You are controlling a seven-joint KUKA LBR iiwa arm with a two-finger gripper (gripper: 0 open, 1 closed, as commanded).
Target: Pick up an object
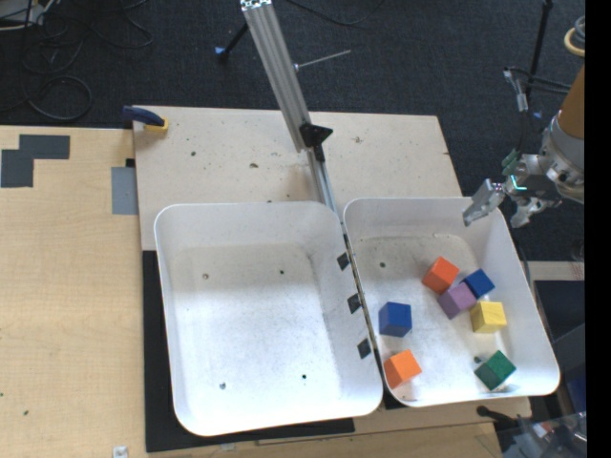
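Note:
Several small cubes lie in the right bin (420, 229). An orange cube (440, 274), a purple cube (457, 298), a small blue cube (479, 282) and a yellow cube (488, 316) cluster near its right wall. A larger blue cube (394, 319) and a second orange cube (402, 366) sit by the left wall, and a green cube (495, 369) rests in the front right corner. My gripper (501, 204) hangs over the bin's far right corner, open, with nothing between its fingers. It is above and behind the cluster.
The left bin (191, 256) adjoins the right one along a shared wall with black clips. A slanted aluminium bar (282, 70) rises behind the bins. A blue and yellow clamp (145, 118) lies at the bench's far left corner.

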